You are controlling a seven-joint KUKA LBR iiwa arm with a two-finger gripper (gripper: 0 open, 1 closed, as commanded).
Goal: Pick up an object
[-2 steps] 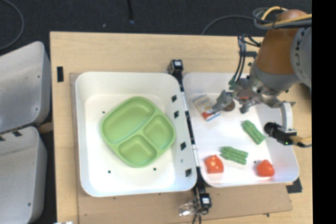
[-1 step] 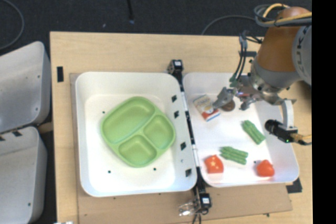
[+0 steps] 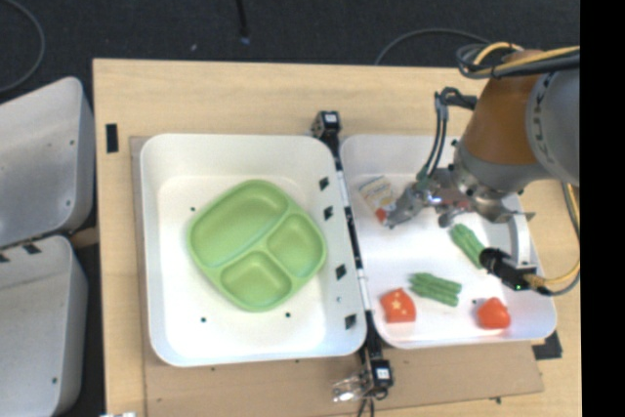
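Fingers (image 3: pixel 402 207) are hanging low over the right bin (image 3: pixel 547 312); I'm not telling spread from pressed, so I'm risking a miss beside the wrapper (image 3: pixel 374 188).

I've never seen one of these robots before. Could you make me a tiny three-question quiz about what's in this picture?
1. True or false: the green divided plate lies in the right bin.
2. How many red items lie in the right bin? A) one B) two C) four
3. Over which bin is the gripper?

Key: 1. False, it lies in the left bin. 2. B, the two red items. 3. The right bin.
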